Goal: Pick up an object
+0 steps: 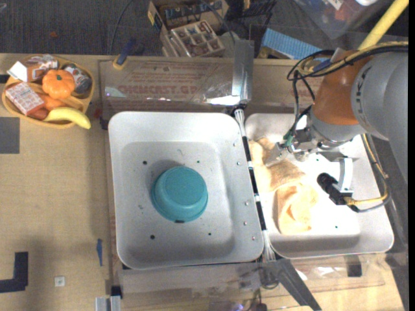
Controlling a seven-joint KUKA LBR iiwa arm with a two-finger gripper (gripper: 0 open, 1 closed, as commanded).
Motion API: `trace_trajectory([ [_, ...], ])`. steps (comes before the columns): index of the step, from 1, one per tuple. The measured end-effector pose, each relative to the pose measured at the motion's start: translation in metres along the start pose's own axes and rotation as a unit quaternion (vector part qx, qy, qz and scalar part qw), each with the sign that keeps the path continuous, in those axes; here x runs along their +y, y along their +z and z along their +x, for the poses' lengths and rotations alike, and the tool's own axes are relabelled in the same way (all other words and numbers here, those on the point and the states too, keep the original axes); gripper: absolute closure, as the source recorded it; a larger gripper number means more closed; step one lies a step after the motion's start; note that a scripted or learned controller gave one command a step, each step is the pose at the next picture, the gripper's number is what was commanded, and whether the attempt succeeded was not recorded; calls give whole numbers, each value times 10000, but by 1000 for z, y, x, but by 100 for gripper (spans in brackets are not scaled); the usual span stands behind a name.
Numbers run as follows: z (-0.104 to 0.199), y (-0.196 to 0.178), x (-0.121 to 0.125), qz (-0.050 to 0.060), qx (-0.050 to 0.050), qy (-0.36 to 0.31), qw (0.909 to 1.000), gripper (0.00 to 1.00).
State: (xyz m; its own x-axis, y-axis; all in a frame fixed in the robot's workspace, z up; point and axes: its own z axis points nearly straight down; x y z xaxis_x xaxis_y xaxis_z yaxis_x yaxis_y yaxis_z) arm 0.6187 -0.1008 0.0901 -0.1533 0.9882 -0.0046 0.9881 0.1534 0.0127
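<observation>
Teal bowl [180,193] was set mid left bin [130,135], wide margins kept, right bin [369,238] was crowded with tan objects [295,203], gripper [293,142] was lowered there, grip state could not be told.

Even overhead light; right bin [363,238] washed out by glare; slightly soft focus; shadows faint.

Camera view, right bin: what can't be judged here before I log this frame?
- Hand: too small and dark to make out; whether it grips anything is unclear.
- Pale tan objects in the right bin: washed out by glare, so their identity and count are unclear; the arm overhangs the bin's far end.
- Teal bowl in the left bin: whether upright or inverted is unclear.
</observation>
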Motion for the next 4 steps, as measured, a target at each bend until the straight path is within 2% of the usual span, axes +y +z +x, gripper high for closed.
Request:
trace_trajectory([
  [1,14,-1,-50,-8,12,-691,9976,0],
  [2,12,-8,-51,-2,30,-663,9978,100],
  [3,12,-8,-51,1,27,-661,9978,0],
  [4,6,-1,-40,-23,11,-2106,9776,0],
])
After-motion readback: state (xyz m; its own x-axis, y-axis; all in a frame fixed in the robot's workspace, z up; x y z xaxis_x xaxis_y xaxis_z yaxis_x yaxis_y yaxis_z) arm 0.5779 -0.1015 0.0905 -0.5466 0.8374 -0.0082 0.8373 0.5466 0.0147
